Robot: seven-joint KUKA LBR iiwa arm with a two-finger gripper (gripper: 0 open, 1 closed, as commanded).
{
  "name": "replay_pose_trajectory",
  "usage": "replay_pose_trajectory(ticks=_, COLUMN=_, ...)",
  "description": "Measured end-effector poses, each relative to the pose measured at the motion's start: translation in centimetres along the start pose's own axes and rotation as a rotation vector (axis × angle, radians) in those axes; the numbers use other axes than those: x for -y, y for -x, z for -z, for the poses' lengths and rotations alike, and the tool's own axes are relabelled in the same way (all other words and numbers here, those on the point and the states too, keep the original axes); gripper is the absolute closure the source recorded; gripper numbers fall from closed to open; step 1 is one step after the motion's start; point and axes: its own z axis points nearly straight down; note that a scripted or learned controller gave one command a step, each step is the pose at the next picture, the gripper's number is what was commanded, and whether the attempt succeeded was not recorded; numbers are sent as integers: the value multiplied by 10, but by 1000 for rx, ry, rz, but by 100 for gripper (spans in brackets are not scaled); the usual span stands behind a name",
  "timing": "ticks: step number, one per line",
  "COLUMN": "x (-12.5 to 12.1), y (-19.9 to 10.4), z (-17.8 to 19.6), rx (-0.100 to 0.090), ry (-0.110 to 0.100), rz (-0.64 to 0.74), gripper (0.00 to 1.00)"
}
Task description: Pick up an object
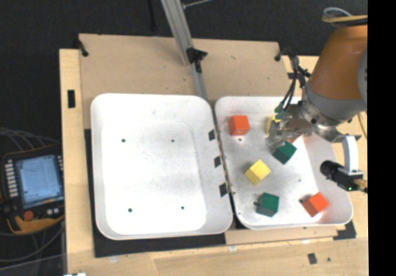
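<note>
The right bin (244, 107) holds several small cubes. An orange cube (239, 125) lies at its back left, a yellow cube (257, 171) in the middle and a dark green cube (268, 204) near the front. An orange-red cube (315, 204) sits at the front right. Another green cube (285, 153) is tilted right under my gripper (280, 140), which reaches down from the right. Whether that cube is gripped or only touched is not visible. A bit of yellow (271, 125) peeks out behind the gripper.
The left bin (99, 145) stands beside the right one, with a black hinge strip (218, 160) between them. A slanted metal pole (176, 18) rises behind the bins. A tablet-like pendant (34, 182) lies off the bench at the left.
</note>
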Motion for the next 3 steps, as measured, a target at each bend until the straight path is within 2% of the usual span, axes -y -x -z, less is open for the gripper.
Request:
replay_pose_trajectory(ticks=1, x=-9, y=-44, z=-14, rx=-1, ry=-2, rz=-1, gripper=100)
replay_pose_trajectory(ticks=3, x=-26, y=-143, z=-6, rx=-2, ry=1, rz=1, gripper=100)
